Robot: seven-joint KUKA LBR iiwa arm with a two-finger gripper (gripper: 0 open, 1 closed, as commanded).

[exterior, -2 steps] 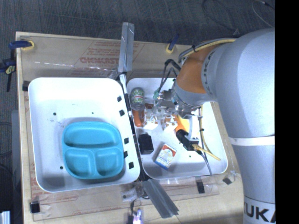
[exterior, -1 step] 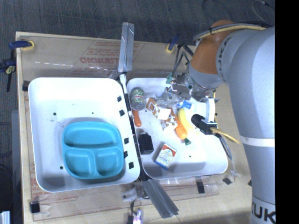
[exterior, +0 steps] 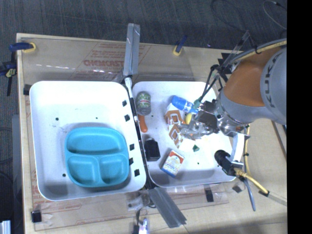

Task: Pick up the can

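The left bin (exterior: 44, 145) holds a blue three-compartment tray (exterior: 96, 157). In the right bin (exterior: 161, 89), the can (exterior: 143, 103) lies at the top left corner by the divider, with an orange stick (exterior: 143, 124) and a black block (exterior: 151, 149) below it, then a small carton (exterior: 172, 162), an orange-and-white packet (exterior: 174, 123) and a blue bottle (exterior: 182, 104). The gripper (exterior: 192, 126) sits low over the packet, well right of the can; whether its fingers are open or closed on anything cannot be told.

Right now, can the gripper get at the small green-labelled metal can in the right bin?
Probably yes. The green-labelled metal can stands alone by the divider, top exposed; the gripper sits over orange-and-white packets mid-bin, nothing tall between.
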